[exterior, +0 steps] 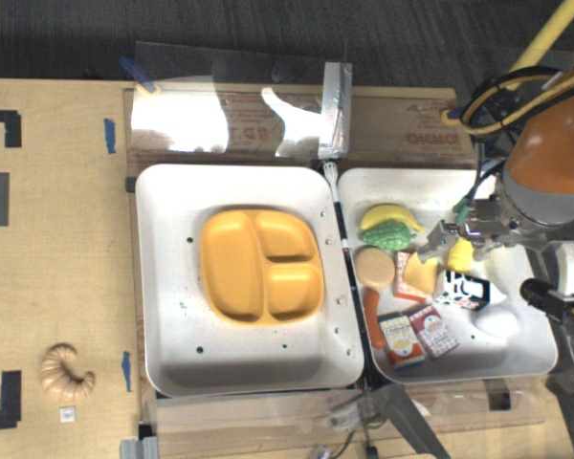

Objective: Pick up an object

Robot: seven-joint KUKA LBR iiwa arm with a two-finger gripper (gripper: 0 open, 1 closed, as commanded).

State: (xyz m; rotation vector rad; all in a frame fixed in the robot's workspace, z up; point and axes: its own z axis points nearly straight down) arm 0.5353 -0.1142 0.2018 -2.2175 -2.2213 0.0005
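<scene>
A yellow divided tray sat upside-ish in the middle of the left bin, pretty much centered. Out on the table, well off to the left near the front edge, there was a little croissant. Blue tape bits marked the cardboard.

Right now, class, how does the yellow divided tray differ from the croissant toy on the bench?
The yellow divided tray lies inside the left bin; the croissant toy lies outside both bins, on the cardboard bench top. The tray is far larger. The tray is smooth, rounded-square, with compartments; the croissant is curled and ridged, tan. Both lie apart from the arm.
</scene>
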